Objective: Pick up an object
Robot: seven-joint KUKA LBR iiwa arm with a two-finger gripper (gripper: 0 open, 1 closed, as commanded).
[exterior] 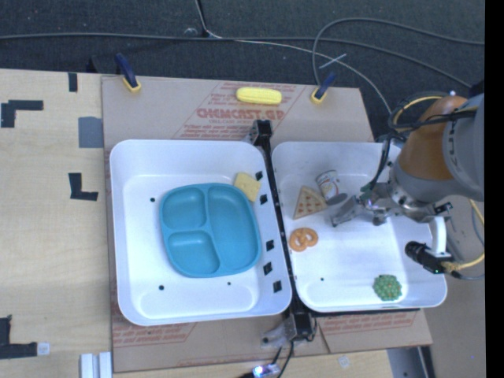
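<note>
Left bin point(126, 211): blue divided plate point(209, 229) at centre, yellow cheese wedge point(247, 185) at plate's far right corner. Right bin point(354, 154): hand point(340, 211) low near centre, fingers spread, holding nothing; waffle wedge point(309, 201) just beside fingertips; pretzel point(303, 239) near left wall; green broccoli point(387, 287) near front right corner.

We see a pale wooden surface point(47, 235) under brown cardboard point(228, 113), with dark carpeted floor point(94, 14) along its far edge.

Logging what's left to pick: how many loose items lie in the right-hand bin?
4: a waffle wedge and a small jar near the tool, a pretzel below them, broccoli at the near corner. The arm may hide more.
</note>
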